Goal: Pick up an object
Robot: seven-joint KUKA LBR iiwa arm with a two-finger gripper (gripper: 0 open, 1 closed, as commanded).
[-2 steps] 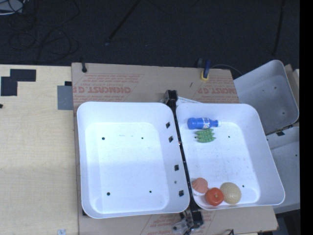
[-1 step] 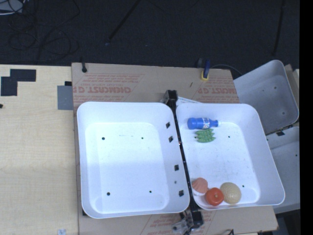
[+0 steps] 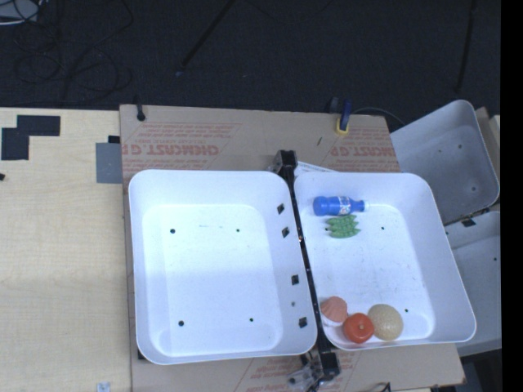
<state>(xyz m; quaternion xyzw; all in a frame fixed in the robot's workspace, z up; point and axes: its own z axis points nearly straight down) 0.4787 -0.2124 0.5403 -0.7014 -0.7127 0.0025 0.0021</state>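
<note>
The right bin holds a blue bottle lying on its side near the far left corner. A small green leafy item lies just in front of the bottle. At the near left corner sit a pink shell-like piece, a red tomato and a beige round item, packed close together.
The left bin stands beside the right one, with a black divider strip between them. Both rest on a cardboard sheet. A grey-white panel leans at the far right.
</note>
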